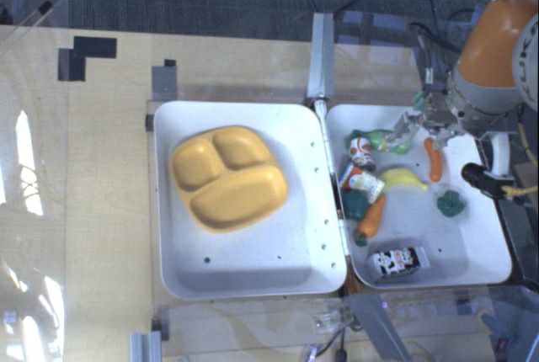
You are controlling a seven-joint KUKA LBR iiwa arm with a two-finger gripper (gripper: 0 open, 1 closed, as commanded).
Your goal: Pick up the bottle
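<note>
**Crowded right bin puts the bottle pick at risk**

Camera view: The likeliest failure is a wrong or double grasp. The bottle [360, 182], a small one with a white and red label, lies on its side against the left wall of the right bin [472, 272], and it is hemmed in. A round red and white toy [360, 150] sits just above it, a banana [404, 179] touches or nearly touches its right end, a dark green piece [354, 204] lies just below, and a carrot [371, 218] leans against that. Fingers coming straight down could land on the banana or the green piece, or push the bottle harder against the wall, where one finger would find no room. A rounded bottle lying flat may also roll or squirt out as the jaws close.

The gripper [429, 123] hangs over the upper part of the right bin, above a red chilli [434, 160] and beside a green item [389, 140]. Its metal fingers look splayed apart with nothing between them, though the view is too coarse to be sure of the gap. The bottle lies to the left of it and nearer the camera, near but clearly apart, with the banana between. The approach would probably need to cross the chilli and banana without sweeping them.

The left bin [295, 259] bears a yellow divided tray [227, 177], well apart from the work. A black and white carton [397, 261] and a green clump [451, 203] lie lower in the right bin.
</note>
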